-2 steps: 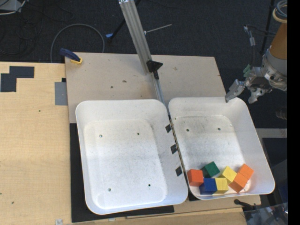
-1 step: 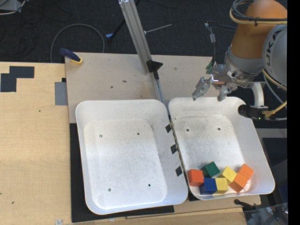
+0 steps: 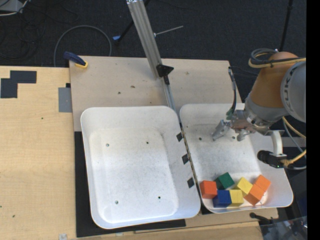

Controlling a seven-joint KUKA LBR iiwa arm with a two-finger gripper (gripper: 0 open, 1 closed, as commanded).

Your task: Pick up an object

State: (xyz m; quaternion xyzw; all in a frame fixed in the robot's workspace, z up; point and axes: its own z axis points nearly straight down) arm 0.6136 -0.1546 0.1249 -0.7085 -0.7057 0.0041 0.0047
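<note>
Several small cubes lie clustered at the near end of the right bin (image 3: 220,156): a red cube (image 3: 208,188), a green cube (image 3: 225,180), a blue cube (image 3: 222,198), two yellow cubes (image 3: 244,185) and an orange cube (image 3: 258,189). My gripper (image 3: 229,132) hangs over the far middle of that bin, well behind the cubes. Its two grey fingers are spread apart, open, with nothing between them.
The left bin (image 3: 132,164) lies beside the right one, with black clips along the shared edge. A slanted aluminium bar (image 3: 148,39) rises behind the bins. Cables hang by the arm at the right edge.
</note>
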